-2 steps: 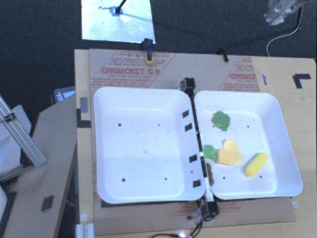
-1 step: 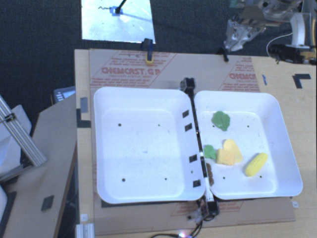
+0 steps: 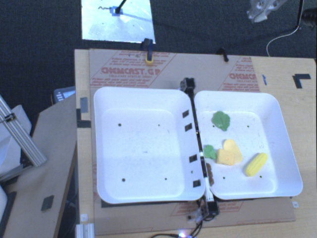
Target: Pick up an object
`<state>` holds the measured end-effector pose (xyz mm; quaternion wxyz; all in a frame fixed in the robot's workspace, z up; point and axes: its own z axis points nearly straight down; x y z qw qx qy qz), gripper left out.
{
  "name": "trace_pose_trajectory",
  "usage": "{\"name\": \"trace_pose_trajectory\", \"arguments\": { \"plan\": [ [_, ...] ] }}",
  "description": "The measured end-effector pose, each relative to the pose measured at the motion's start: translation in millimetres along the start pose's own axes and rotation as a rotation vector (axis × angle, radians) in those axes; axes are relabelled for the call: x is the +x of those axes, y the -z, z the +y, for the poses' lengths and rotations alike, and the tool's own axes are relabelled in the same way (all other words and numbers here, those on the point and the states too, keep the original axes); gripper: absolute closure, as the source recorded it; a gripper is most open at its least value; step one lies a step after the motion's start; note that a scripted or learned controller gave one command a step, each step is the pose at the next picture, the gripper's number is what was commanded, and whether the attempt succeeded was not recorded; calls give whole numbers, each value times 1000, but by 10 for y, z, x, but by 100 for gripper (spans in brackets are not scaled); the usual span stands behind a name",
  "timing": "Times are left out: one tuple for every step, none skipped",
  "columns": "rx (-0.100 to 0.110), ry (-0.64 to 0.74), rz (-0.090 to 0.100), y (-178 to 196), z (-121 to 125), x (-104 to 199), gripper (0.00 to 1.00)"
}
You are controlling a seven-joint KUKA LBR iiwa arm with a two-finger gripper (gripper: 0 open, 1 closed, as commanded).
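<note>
Right bin [image 3: 277, 133]: holds 4 pieces, a corn cob [image 3: 256, 164] near its front right, a yellow block [image 3: 230, 154] just left of the corn cob, and 2 green leaves [image 3: 221, 120].
Risk: the block touches the lower green leaf [image 3: 209, 151]; a grasp there may nudge both and slip.
Gripper [image 3: 261, 4]: far behind the right bin, touching nothing; cannot tell how far open.

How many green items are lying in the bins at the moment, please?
2, both in the right bin. One green piece lies near the bin's upper middle. The other green piece sits by the left wall, touching the yellow block. None seem hidden.
</note>
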<state>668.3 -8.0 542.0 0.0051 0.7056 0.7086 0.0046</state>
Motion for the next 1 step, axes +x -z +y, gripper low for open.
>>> {"name": "trace_pose_trajectory", "arguments": {
  "plan": [
    [29,6,2,-2199,-401,937,100]
  ]
}}
